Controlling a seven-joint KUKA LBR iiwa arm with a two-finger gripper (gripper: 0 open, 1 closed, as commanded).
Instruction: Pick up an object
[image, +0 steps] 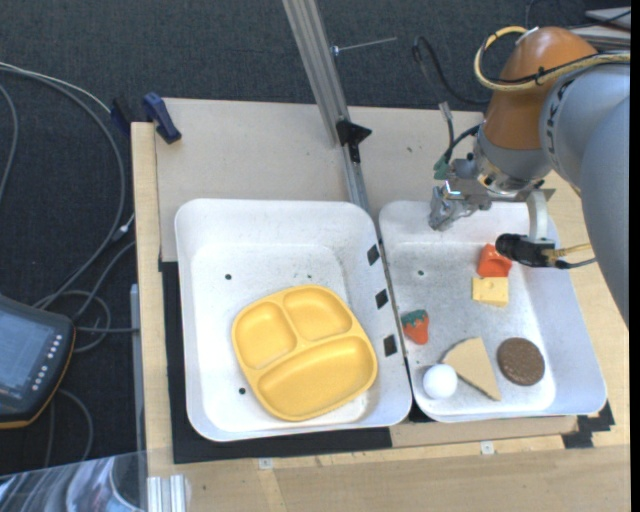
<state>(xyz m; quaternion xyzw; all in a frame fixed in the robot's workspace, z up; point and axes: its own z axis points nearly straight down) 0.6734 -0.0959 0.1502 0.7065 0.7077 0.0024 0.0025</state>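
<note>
My gripper (440, 217) hangs over the far left corner of the right bin (560, 300), with nothing seen between its fingers. In that bin lie an orange-red block (493, 262), a yellow cheese square (490, 291), a small red and green strawberry piece (416, 326), a white ball (439, 380), a tan wedge (474, 366) and a brown round cookie (520, 361). All of them sit nearer the camera than the gripper and apart from it.
The left bin (200, 250) holds a yellow divided plate (303, 350). A metal post (325, 70) rises behind the bins, near the divider between them. A blue clamp (161, 115) sits at the bench's far left corner. Cables trail on the floor at left.
</note>
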